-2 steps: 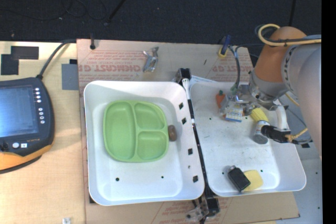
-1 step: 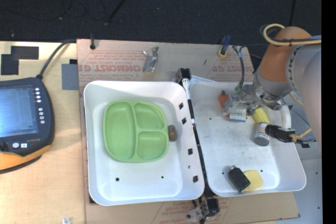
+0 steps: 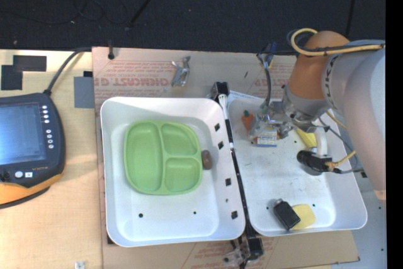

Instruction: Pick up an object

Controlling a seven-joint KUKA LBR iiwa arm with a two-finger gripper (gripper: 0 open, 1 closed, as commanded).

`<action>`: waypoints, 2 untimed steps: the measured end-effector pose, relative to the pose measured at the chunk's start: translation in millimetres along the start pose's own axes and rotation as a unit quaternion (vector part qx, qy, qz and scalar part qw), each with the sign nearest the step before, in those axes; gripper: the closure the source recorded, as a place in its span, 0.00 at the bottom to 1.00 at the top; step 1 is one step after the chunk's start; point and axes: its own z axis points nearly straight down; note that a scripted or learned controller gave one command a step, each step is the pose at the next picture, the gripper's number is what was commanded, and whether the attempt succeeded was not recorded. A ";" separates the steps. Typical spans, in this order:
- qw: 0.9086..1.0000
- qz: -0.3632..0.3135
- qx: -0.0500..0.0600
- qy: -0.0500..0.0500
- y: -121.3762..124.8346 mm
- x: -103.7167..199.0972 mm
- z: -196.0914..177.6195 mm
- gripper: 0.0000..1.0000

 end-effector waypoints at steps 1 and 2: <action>1.000 0.002 0.000 0.000 -0.6 -35.0 0.1 0.00; 1.000 0.001 0.000 0.000 -0.4 -35.9 0.2 0.00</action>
